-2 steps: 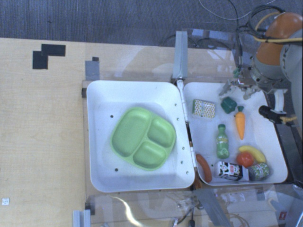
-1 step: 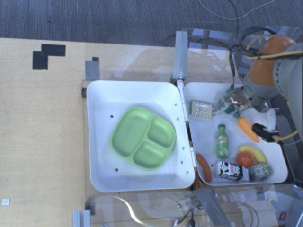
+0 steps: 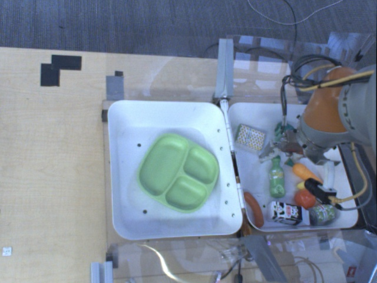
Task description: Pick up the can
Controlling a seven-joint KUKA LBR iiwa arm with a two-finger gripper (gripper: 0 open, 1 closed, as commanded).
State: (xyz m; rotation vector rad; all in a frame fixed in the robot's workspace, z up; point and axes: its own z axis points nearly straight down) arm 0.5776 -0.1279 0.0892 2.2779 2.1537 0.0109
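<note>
The can (image 3: 323, 214), a small grey-green cylinder, lies on its side in the front right corner of the right bin (image 3: 352, 220). My gripper (image 3: 280, 142) hangs low over the middle of that bin, just above the top of a green bottle (image 3: 277, 180). The can is well apart from it, toward the front right. The grey arm with its orange band (image 3: 323, 108) reaches in from the right over the bin's back part.
In the right bin with the can are a patterned pouch (image 3: 250, 137), an orange carrot (image 3: 306, 171), a red tomato (image 3: 304, 198), a black-and-white carton (image 3: 287, 212) and a brown sausage (image 3: 254, 209). A green divided plate (image 3: 178, 172) lies in the left bin (image 3: 126, 217).
</note>
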